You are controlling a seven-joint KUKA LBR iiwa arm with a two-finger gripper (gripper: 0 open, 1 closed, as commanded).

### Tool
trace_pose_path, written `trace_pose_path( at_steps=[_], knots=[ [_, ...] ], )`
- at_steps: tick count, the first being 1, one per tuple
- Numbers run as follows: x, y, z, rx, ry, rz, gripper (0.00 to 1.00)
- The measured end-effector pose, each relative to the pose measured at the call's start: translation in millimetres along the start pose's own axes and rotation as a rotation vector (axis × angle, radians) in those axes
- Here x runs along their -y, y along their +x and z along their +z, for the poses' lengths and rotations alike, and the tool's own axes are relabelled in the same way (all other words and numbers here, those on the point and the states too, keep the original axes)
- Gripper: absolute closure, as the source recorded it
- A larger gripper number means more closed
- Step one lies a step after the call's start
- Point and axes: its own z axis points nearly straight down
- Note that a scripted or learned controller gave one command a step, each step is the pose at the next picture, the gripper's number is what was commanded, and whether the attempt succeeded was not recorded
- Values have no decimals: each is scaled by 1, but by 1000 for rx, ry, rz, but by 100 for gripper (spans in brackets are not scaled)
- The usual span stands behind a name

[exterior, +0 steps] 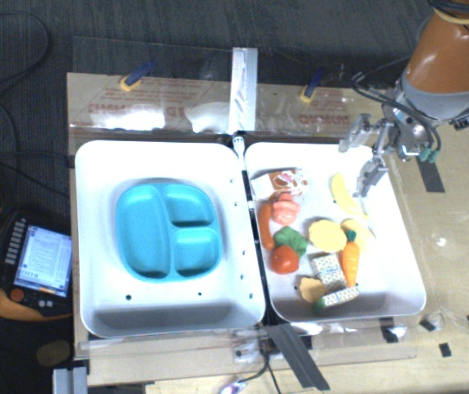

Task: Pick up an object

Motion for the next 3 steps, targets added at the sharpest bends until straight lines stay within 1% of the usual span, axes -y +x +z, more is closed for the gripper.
trace_pose_path(
  at_steps=[1,2,3],
  knots=[
    [-1,-23,131,-5,1,197,0],
    [-14,43,141,11,-2,334,0],
    [-60,14,141,10,-1,446,0]
  ],
)
